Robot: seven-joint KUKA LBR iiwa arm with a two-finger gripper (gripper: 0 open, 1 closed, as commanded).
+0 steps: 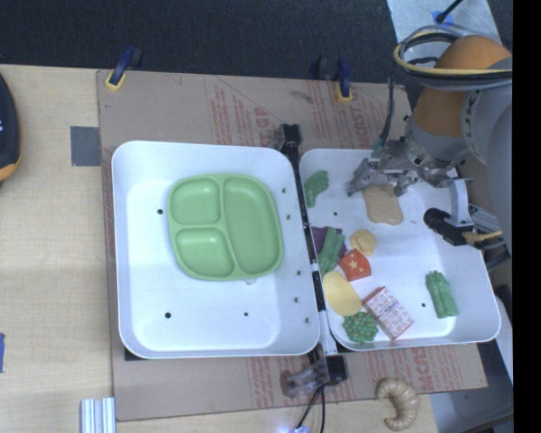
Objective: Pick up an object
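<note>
Gripper (385,180) low over the right bin's (473,318) far end, just above a tan bread-like piece (384,209), possibly touching it; whether the claw is clenched or released, cannot tell; green divided plate (225,225) in the left bin (135,314)

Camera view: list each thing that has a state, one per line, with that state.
gripper: low over the right bin's far end, above the tan piece
tan piece: lying flat in the right bin
green divided plate: upright in the left bin
green bean pod: lying flat, apart from the others
croissant: on the bench, outside both bins
</note>
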